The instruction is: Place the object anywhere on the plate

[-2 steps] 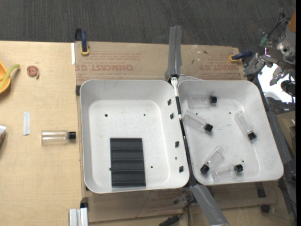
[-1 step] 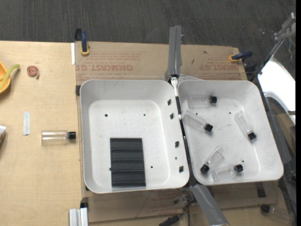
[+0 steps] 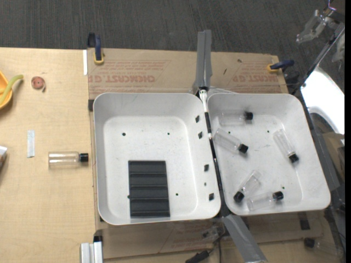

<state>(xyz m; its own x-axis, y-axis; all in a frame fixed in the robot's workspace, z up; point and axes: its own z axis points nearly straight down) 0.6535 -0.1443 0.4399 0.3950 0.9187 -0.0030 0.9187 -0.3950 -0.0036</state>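
A dark ribbed rectangular plate (image 3: 148,189) lies flat in the left bin (image 3: 109,114), near its front wall. Several clear vials with black caps lie on their sides in the right bin (image 3: 307,125). One vial (image 3: 237,117) is near the back. Another vial (image 3: 231,142) lies close to the divider between the bins. A third vial (image 3: 285,145) is at the right. Two more vials (image 3: 248,186) (image 3: 264,200) sit close together by the front wall.
A larger clear bottle with a black cap (image 3: 66,158) lies on the wooden bench left of the bins. A yellow object (image 3: 5,89), a small pink disc (image 3: 37,82) and a white strip (image 3: 30,144) are farther left. Clamps (image 3: 96,48) (image 3: 279,66) hold the cardboard at the back.
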